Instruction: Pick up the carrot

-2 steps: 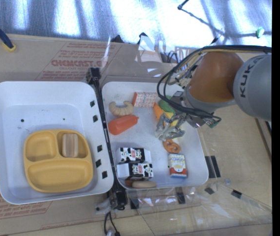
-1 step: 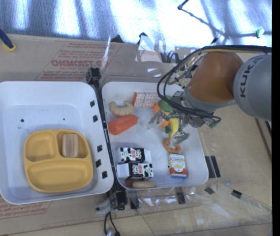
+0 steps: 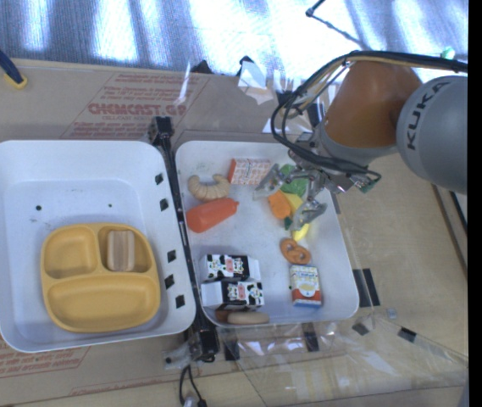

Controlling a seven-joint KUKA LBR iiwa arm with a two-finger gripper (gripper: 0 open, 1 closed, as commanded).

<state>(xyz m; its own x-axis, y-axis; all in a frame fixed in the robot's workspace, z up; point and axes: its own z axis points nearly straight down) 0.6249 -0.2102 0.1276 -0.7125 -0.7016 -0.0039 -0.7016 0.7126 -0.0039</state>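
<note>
A smooth, tapered orange carrot [image 3: 211,214] lies in the white bin [image 3: 342,270], left of the metal jaws [image 3: 311,206], whose spread cannot be told.

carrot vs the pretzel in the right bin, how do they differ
The carrot is plain orange-red, long and tapered; the pretzel is brown, small and looped. The carrot lies at the bin's left side, near the divider; the pretzel sits toward the right side, just above a small carton. The carrot lies farther from the end effector than the pretzel does. Both lie flat on the floor of the right bin, ungrasped.
</note>
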